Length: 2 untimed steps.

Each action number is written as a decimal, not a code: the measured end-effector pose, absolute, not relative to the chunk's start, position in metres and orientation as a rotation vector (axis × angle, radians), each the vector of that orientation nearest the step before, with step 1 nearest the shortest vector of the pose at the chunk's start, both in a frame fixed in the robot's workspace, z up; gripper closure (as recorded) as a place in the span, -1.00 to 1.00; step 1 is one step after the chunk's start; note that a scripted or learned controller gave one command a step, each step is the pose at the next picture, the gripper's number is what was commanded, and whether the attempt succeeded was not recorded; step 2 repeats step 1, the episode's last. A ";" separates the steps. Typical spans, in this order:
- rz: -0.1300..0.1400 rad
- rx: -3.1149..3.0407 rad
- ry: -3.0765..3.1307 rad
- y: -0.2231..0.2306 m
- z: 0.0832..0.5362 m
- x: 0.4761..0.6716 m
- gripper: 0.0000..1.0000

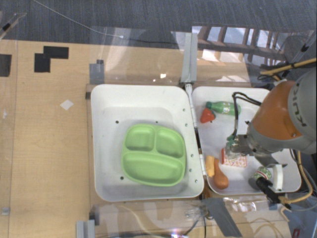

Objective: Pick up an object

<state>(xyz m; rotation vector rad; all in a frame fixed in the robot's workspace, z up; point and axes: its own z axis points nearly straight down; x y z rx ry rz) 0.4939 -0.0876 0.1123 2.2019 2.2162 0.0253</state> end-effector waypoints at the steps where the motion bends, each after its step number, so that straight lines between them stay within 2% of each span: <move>1: 0.005 2.214 2.223 -0.088 0.104 0.488 -1.00; 2: 0.005 2.214 2.223 -0.088 0.104 0.488 -1.00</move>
